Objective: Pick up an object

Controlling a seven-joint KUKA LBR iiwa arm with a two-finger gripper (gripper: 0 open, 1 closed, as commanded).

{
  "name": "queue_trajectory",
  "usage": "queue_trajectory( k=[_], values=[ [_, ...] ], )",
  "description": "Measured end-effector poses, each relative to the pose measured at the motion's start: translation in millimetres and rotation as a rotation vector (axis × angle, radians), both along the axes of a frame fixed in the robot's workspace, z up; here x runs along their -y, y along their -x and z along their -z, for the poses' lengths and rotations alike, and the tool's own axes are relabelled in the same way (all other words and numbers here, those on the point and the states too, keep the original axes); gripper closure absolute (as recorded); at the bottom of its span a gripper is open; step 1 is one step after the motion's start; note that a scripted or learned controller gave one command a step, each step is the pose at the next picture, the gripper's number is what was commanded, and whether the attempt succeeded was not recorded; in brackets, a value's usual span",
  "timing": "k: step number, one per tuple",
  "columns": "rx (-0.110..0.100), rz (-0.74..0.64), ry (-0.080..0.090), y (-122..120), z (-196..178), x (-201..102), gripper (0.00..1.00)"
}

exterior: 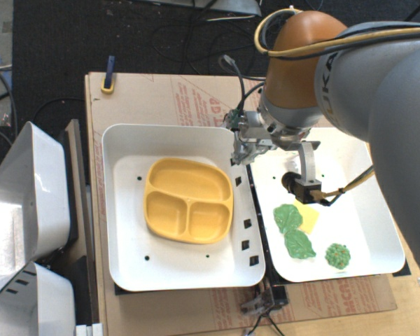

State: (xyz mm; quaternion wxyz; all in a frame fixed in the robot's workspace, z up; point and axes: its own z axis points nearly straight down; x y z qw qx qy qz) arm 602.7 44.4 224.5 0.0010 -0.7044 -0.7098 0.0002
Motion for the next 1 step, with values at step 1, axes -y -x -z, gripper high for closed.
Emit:
queue_trajectory(
  k=[1],
  values=[
    [0.003,-0.001,0.000,3.4,-11.2,-53.0,1.00]
  ],
)
